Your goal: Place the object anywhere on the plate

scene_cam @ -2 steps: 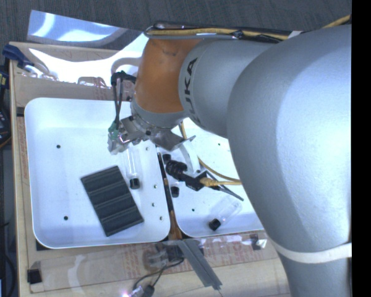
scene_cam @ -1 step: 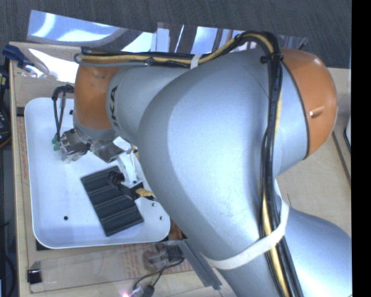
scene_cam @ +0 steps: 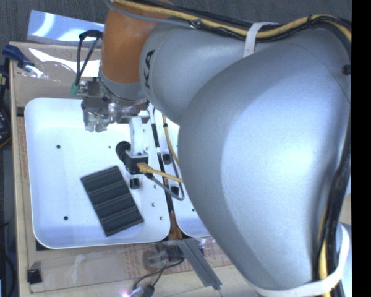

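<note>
The dark ribbed slab [scene_cam: 111, 200] lies flat on the floor of the left bin [scene_cam: 32, 166], in the bin's 5 o'clock part, its long side slanting from 11 toward 5 o'clock. The gripper [scene_cam: 99, 119] hangs over the same bin near its 1 o'clock corner, at 12 o'clock from the slab and well apart from it; whether it is spread or closed cannot be told, and nothing is seen held in it. Above it sits the orange band [scene_cam: 125, 42] of the arm [scene_cam: 253, 141], whose grey bulk covers most of the right bin [scene_cam: 188, 226]. A yellow cable [scene_cam: 161, 174] runs between slab and arm.
</note>
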Controlling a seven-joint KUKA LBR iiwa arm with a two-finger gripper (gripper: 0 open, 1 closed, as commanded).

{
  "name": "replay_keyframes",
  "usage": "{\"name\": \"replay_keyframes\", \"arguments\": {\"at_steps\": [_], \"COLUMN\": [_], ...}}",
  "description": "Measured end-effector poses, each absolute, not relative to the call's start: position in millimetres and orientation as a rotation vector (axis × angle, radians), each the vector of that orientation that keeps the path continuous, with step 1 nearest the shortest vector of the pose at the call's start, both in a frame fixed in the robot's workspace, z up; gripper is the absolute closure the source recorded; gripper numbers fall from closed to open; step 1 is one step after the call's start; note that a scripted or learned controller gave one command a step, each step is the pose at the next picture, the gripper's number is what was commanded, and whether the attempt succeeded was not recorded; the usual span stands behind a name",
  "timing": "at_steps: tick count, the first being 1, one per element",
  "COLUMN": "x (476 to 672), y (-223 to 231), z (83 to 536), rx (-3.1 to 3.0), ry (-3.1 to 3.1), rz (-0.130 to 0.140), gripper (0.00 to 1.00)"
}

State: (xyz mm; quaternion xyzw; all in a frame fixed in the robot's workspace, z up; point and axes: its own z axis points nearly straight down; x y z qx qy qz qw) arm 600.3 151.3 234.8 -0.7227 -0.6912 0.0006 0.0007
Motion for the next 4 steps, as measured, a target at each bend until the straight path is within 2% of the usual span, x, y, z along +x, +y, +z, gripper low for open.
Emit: {"name": "replay_keyframes", "arguments": {"at_steps": [1,2,3,4], "x": [531.8,505.1,538.8,474.7], "y": [124.8,85.2,184.6,173.6], "z": [177.3,190.5,199.4,198.8], "rx": [-2.433,-2.612,-2.615,-2.330], "ry": [-1.981,-1.738,-1.734,-2.102], "rz": [0.010,0.012,0.007,0.010], "gripper": [1.00,1.00,1.00,1.00]}}
